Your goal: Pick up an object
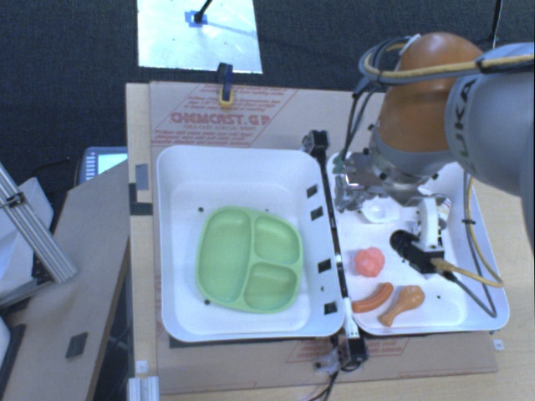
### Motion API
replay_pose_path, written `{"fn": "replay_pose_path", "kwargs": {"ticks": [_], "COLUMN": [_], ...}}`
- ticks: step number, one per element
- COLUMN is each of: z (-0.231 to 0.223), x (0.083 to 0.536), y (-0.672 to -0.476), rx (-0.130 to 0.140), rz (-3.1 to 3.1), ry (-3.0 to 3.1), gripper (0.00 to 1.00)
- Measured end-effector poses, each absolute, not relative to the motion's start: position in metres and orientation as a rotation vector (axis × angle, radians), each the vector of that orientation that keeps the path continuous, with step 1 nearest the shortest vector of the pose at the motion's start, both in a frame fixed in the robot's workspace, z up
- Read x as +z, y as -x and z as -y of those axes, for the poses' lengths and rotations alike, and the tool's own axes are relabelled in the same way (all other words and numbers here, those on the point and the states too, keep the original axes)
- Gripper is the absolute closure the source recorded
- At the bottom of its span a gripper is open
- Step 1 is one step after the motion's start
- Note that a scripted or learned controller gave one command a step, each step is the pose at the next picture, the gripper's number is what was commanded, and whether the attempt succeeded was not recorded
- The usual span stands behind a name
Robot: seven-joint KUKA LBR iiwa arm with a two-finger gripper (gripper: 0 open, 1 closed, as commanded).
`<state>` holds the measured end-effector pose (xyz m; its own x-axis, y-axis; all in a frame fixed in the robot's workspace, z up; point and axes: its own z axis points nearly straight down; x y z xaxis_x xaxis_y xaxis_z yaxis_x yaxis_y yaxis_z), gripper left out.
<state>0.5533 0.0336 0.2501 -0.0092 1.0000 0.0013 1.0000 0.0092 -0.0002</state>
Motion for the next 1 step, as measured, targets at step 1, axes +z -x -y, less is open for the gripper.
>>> {"fn": "replay_pose_path", "kwargs": {"ticks": [1], "z": [-0.0829], "x": [0.2449], "y": [-0.5448], "rx": [-0.002], "rz": [2.229], "ry": [2.214], "gripper": [1.0]}}
